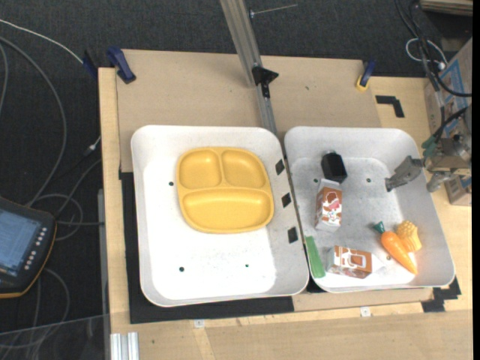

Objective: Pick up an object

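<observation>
Pincer [399, 177] hanging at the right rim of the right bin [352, 137], nothing visible between its fingers — can't tell whether apart or together at this angle. Candidates all in the right bin: black block [333, 165] near the upper middle, small carton [329, 207] just below it, second carton [352, 262] lying flat near the front, green stick [313, 256] against the left wall, toy carrot [398, 250] and yellow corn piece [408, 233] touching at the right. Left bin [154, 223] carrying just the yellow divided plate [223, 189] — too flat, skip. Best bet probably the black block: nearest, well apart from neighbours, squarish sides. Come down straight over its centre, straddle the short sides, close, lift vertically. Avoid carrot/corn pair — likely to grab both or roll.
</observation>
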Available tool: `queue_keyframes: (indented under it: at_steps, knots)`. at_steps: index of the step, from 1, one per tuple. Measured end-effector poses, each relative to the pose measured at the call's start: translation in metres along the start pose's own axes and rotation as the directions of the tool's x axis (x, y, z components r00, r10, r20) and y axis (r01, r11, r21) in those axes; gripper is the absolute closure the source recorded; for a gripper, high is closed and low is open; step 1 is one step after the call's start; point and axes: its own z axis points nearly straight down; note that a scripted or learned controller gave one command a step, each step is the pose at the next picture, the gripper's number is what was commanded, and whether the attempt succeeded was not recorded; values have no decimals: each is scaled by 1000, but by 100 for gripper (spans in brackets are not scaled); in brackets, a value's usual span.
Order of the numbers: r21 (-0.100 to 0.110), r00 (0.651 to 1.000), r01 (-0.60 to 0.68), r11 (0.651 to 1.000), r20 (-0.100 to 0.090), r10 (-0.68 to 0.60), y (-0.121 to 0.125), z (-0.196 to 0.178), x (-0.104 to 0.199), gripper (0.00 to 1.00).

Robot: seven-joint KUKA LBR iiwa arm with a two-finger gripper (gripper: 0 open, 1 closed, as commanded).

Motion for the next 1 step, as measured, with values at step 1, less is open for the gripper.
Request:
queue_keyframes:
  at_steps: [1]
  knots:
    - [0, 1000, 0, 1000, 0, 0, 0, 0, 0, 0]
